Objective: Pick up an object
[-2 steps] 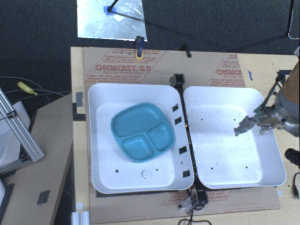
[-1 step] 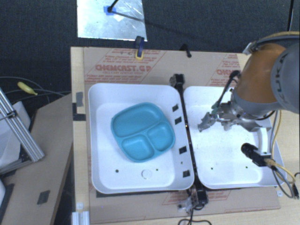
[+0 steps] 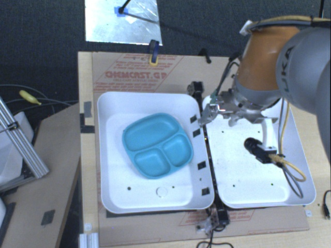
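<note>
Claw: low over the shared edge of the view's right bin and left bin; we cannot tell whether it is apart or together. Blue divided tray: flat in that left bin, near the claw, which we judge is stationed there to reach it.

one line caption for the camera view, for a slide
Gripper poised by the inner edge of the view-right bin; a blue three-compartment plate lies in the view-left bin.

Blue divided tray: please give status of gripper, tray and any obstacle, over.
Gripper above right rim of view-left white bin. Blue three-compartment plastic tray lies flat in that bin, not gripped. Nothing on top of it.
</note>
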Robot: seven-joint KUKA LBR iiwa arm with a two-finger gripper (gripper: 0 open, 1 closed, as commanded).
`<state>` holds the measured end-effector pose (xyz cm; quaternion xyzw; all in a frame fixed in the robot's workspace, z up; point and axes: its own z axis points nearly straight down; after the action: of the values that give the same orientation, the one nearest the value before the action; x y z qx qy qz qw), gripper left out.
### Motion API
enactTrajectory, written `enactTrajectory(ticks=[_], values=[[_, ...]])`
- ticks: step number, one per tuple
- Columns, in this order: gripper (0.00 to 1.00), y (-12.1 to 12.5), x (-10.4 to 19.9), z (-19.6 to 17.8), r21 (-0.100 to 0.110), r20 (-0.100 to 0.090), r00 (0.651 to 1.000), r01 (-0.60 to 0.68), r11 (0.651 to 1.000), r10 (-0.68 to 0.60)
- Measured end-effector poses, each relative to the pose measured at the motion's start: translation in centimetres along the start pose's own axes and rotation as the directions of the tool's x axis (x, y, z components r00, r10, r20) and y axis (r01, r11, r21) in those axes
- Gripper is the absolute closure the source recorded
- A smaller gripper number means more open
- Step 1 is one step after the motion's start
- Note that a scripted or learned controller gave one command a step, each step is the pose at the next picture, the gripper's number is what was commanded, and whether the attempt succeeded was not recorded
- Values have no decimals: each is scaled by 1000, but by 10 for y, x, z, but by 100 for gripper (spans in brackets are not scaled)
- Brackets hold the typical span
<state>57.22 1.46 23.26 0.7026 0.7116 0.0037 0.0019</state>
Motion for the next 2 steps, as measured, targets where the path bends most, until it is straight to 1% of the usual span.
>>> enactTrajectory(ticks=[1,2], values=[[0,-44,44,-10,8,0,1000,-4,1000,4],[100,-41,41,-21,5,1,1000,-6,1000,6]])
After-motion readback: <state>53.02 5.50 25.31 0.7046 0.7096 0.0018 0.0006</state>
